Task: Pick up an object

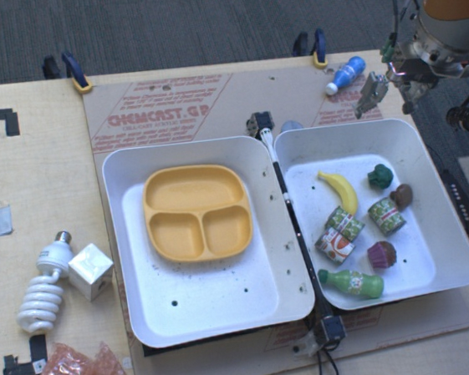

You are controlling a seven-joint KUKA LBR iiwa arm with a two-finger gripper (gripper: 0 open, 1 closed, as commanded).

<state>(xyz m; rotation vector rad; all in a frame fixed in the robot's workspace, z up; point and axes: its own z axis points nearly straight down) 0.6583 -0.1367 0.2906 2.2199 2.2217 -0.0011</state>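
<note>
The gripper (384, 81) hung above the worktop (41, 188) beyond the right bin (446, 268), its fingers spread apart with nothing between them. In that bin lay a banana (341, 189), a green bottle (352, 282), two cans (339, 234) and small toys. A yellow divided tray (197, 212) sat in the left bin (147, 310). A blue bottle (345, 75) lay near the gripper.

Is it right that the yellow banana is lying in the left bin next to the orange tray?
Not quite. The camera view shows the banana lying in the right bin, among the cans and other toy food. The orange tray sits by itself in the left bin.
</note>
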